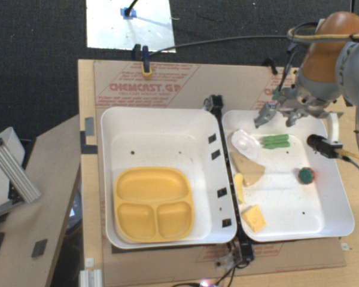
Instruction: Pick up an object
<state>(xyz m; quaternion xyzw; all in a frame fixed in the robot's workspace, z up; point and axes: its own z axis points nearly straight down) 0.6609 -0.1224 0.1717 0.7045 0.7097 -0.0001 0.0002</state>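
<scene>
White plastic forms both shallow bins, which sit side by side on a cardboard sheet printed with red lettering (145,87). The left white bin (137,130) contains a yellow three-compartment plastic tray (154,204), lying toward the near left corner.

The right white bin (332,190) contains the loose objects. A green ridged oblong piece (275,141) lies near the far wall, its long axis running left to right across the view, roughly parallel to that wall. Just beside its left end sits a crumpled white translucent item (244,141). Nearer the camera and against the divider lies a tan wedge-shaped piece (249,167), its point directed toward the bin's middle. A yellow block (253,218) rests near the front wall, turned at a slant, and a thin yellow strip (239,188) lies along the divider, long axis front to back. A small ball coloured green and red (306,175) sits toward the right side, well apart from the others.

The grey two-finger gripper (279,116) hangs over the far edge of the right bin, above and just behind the green piece. Its two fingers stand apart, with nothing between them. The orange band of the arm (338,40) shows above it.

A black cable (227,40) crosses the dark floor to a clamp at the cardboard's far edge.
</scene>
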